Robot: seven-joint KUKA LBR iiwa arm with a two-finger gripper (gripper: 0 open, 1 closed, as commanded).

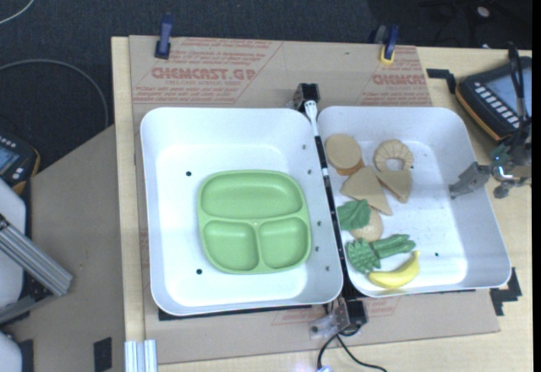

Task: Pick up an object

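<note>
While pincer (473,180) hangs at right bin (473,218) edge, finger state unclear; banana (396,275) apart.

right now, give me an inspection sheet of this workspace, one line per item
surface: bench board bears two white bins, left bin and right bin
job's things: in the right bin, a banana, a green leafy piece, a tan ring, a round brown piece, all crowded at its left side
clutter: green divided tray in the left bin
grippers: tool over the right bin's right side, nothing seen between its fingers
cables: thin cables on the floor at left
surroundings: dark carpet, two clamps on the board's far edge
</note>
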